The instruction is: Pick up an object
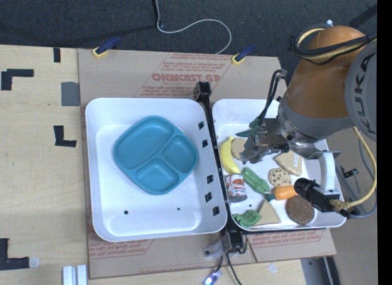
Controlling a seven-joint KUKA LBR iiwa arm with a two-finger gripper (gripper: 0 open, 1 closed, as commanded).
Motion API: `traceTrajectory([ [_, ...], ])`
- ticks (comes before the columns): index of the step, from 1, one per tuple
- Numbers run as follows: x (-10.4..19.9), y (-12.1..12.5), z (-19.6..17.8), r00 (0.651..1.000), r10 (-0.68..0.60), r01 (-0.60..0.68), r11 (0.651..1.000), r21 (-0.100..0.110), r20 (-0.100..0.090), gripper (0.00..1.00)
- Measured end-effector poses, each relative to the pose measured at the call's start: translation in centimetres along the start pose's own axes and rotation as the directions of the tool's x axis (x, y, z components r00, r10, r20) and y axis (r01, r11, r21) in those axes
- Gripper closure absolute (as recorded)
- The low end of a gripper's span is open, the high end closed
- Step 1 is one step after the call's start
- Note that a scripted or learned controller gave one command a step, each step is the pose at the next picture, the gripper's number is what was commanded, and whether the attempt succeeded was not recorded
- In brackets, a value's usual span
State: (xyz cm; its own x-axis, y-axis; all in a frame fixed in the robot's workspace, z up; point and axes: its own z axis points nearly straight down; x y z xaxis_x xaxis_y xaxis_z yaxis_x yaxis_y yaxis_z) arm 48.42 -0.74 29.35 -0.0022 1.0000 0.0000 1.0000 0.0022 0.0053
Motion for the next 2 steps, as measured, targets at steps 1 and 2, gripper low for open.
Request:
traceTrajectory([
  [1, 2.3, 4.4, 5.2, 1.000, -0.001, 0.001, 1.000, 0.009, 0.001, 1.00],
  [2, 7.6, -0.1, -5.6, 1.000, -0.007, 0.007, 1.000, -0.002, -0.004, 1.00],
])
